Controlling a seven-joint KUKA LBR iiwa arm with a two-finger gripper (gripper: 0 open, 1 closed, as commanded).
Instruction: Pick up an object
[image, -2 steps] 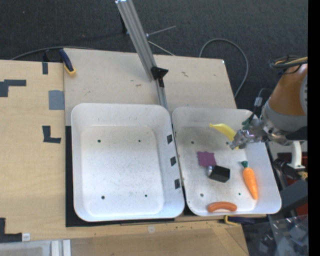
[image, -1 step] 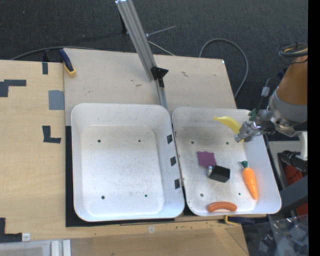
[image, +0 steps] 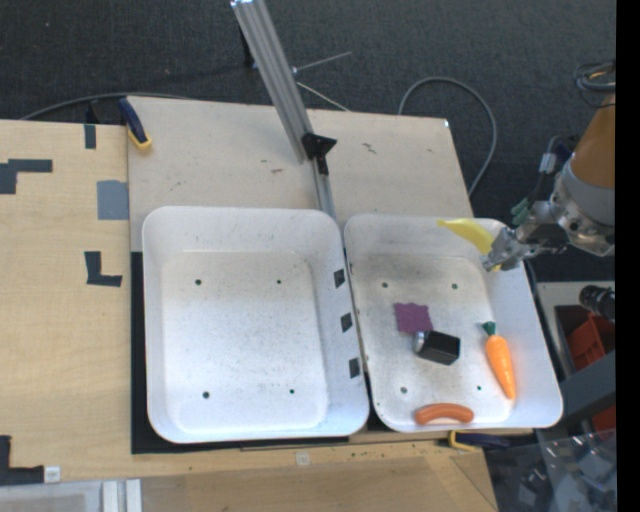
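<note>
Robotics lab: taped plywood bench (image: 60, 330), white bins (image: 240, 225), loose cables (image: 470, 100).

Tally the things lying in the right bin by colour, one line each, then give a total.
Orange: 2, the carrot and the sausage
Purple: 1, the square piece
Black: 1, the block
Yellow: 1, the banana at the far rim
Total: 5

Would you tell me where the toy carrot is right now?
The carrot lies in the right bin, near its right wall, just right of the black block.
</note>
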